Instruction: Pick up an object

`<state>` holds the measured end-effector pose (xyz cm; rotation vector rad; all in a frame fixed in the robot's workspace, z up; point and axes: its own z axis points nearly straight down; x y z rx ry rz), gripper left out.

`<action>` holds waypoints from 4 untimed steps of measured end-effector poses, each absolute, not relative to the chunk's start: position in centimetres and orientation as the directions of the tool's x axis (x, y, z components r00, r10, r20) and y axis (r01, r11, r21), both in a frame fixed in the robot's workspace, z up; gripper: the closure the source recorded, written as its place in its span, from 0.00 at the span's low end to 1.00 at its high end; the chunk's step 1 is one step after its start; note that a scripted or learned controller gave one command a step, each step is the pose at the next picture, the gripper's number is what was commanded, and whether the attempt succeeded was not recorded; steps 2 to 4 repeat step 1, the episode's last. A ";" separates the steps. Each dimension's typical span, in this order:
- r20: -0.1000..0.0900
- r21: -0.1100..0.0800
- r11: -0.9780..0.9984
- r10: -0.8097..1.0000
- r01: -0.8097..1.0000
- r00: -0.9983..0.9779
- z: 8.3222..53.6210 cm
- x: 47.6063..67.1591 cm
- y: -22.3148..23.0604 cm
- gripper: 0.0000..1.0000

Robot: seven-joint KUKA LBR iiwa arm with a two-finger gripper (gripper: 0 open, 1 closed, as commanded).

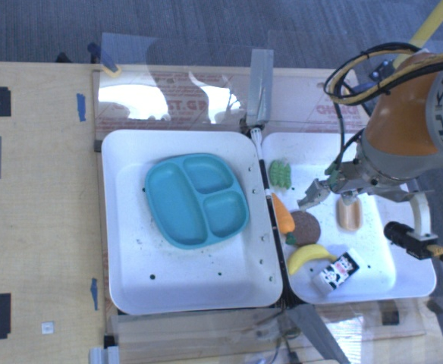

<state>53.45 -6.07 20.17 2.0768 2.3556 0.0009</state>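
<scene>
The right bin (403, 271) holds several small objects: a green knobbly piece (280, 174), an orange carrot (283, 215), a brown round lump (306, 227), a yellow banana (306, 257), a black-and-white carton (337, 271) and a tan bread-like roll (350, 215). My gripper (330, 196) hangs over the middle of this bin, open. One finger points left toward the carrot and the other stands just above the tan roll. Nothing sits between the fingers.
A blue three-part plate (199, 199) lies in the left bin (130, 264). A grey divider post (260, 89) stands at the back between the bins. Cables loop over the arm's orange band (403, 120) at the right.
</scene>
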 end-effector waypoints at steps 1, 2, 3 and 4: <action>-0.004 0.016 0.142 0.990 0.990 -0.142 9.1 55.5 -9.9 0.00; -0.004 0.016 0.142 0.990 0.990 -0.142 9.1 55.5 -9.9 0.00; -0.004 0.016 0.142 0.990 0.990 -0.142 9.1 55.5 -9.9 0.00; -0.004 0.016 0.142 0.990 0.990 -0.142 9.1 55.5 -9.9 0.00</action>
